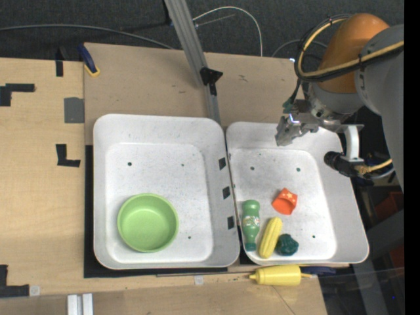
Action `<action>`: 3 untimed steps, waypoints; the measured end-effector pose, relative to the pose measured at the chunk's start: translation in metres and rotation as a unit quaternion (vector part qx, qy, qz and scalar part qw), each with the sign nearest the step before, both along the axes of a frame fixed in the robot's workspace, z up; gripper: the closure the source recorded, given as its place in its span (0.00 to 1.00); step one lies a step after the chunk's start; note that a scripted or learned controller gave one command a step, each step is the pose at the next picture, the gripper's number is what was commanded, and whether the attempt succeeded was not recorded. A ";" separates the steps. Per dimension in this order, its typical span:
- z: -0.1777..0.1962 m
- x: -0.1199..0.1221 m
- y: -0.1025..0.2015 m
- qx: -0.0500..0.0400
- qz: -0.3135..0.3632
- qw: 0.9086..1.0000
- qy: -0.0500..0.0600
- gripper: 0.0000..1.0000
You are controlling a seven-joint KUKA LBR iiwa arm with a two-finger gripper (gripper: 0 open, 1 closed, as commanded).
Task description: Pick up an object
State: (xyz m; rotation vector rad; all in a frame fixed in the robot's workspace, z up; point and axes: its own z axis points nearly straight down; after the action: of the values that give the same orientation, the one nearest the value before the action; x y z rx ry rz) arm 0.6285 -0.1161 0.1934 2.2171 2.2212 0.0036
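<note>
**Ana:** Nearest the lens is that yellow bottle [277, 275], lying on the worktop [151, 77] just outside the right bin [341, 202], at its 6 o'clock edge. Is that the pick?

**Ben:** Unlikely, since it sits outside the bins. Inside the right bin, clustered toward 7 o'clock, lie a green bottle [250, 218], a yellow corn-shaped toy [269, 237] leaning against it, and a dark green lump [287, 245] touching the corn's lower end. An orange piece [285, 201] rests a little apart, nearer the bin's centre.

**Ana:** And the left bin [157, 133]?

**Ben:** One green bowl [147, 222], toward its 7 o'clock corner.

**Ana:** Where is the hand [289, 131]?

**Ben:** Over the right bin's rim at about 12 o'clock, well apart from every object. Whether it is spread or clenched I cannot tell; it is too small and blurred. Nothing shows beneath it.

**Ana:** Which would you take?

**Ben:** The orange piece, I judge. It stands free, so nothing crowds it on either side. It looks like light, stiff plastic, probably smooth, so a grip across its middle should hold better than one at a tapered end. The corn and bottle are rounded and packed together; they may roll or push each other aside.

**Ana:** The bowl?

**Ben:** Light too, I would guess, but wide; only its rim offers a hold.
</note>
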 end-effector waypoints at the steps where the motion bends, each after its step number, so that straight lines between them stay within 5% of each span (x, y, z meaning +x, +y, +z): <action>1: 0.047 0.001 0.000 0.000 0.000 1.000 0.000 1.00; 3: 0.033 -0.018 0.117 0.001 0.003 1.000 0.003 1.00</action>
State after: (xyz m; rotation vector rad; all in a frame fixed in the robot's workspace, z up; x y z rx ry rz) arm 0.6105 0.0008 0.2264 2.2145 2.2313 -0.0002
